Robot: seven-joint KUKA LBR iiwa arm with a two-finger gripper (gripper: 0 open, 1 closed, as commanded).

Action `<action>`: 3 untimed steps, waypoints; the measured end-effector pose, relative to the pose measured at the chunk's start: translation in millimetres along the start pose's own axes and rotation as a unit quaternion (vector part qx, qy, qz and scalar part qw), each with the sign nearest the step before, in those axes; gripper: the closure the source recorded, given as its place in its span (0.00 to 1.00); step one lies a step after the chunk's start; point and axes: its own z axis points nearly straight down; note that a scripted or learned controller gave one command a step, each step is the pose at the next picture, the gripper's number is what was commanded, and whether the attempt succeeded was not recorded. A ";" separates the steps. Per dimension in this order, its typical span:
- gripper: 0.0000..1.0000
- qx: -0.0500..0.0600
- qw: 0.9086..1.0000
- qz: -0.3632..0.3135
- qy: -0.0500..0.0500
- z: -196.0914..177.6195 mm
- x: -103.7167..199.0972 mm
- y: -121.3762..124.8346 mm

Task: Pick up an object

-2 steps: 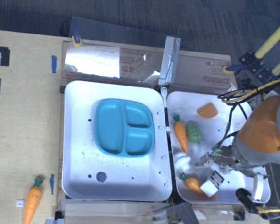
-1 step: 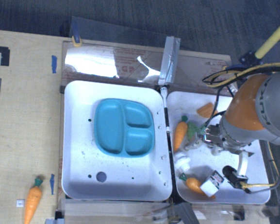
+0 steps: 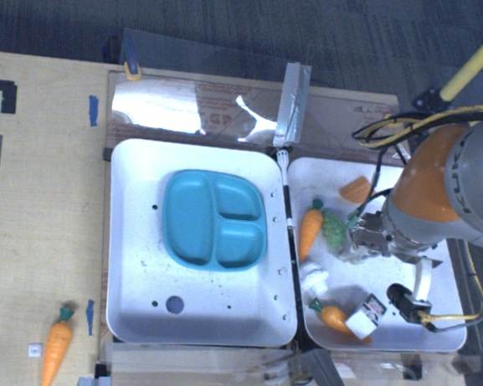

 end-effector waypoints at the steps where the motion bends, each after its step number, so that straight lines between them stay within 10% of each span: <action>1: 0.00 0.000 1.000 0.000 0.000 0.4 -0.1 -0.2; 2: 0.00 -0.002 0.999 -0.054 0.000 -44.9 0.5 95.3; 3: 0.00 -0.006 0.997 -0.073 -0.002 3.6 17.0 107.5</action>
